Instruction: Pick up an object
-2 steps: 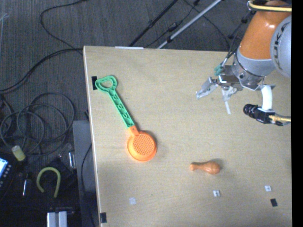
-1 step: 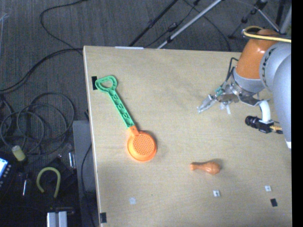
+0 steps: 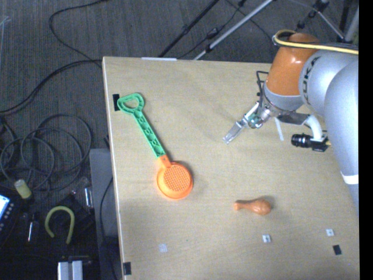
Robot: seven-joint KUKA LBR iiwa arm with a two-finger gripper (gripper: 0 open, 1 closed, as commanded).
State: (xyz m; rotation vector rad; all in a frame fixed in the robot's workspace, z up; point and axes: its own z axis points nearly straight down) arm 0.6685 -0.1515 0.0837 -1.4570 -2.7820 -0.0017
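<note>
The gripper (image 3: 232,134) is sitting over the right-middle part of the wooden bench top (image 3: 192,86), slanting down and to the left from the arm (image 3: 326,92), which comes in from the right with its orange band up top. Honestly can't tell if the fingers are released or clenched, they're just a thin metallic sliver from this angle. Nothing is visibly between them, and the tip looks like it's over bare wood with no object right beside it.

Closest thing to it is a small orange drumstick-shaped toy (image 3: 254,206), lying flat nearer the front of the bench, a bit right of the gripper and apart from it. Fat end points right, skinny end left.

Further left there's a strainer-type spoon (image 3: 157,150) with a green handle and a round orange mesh head. It lies diagonally, loop end of the handle toward the far left corner, orange head toward the near middle. Well apart from the gripper.

A few small square markers (image 3: 266,238) are stuck on the near right of the bench. Off the left edge, cables (image 3: 46,139) are scattered on the dark floor.
</note>
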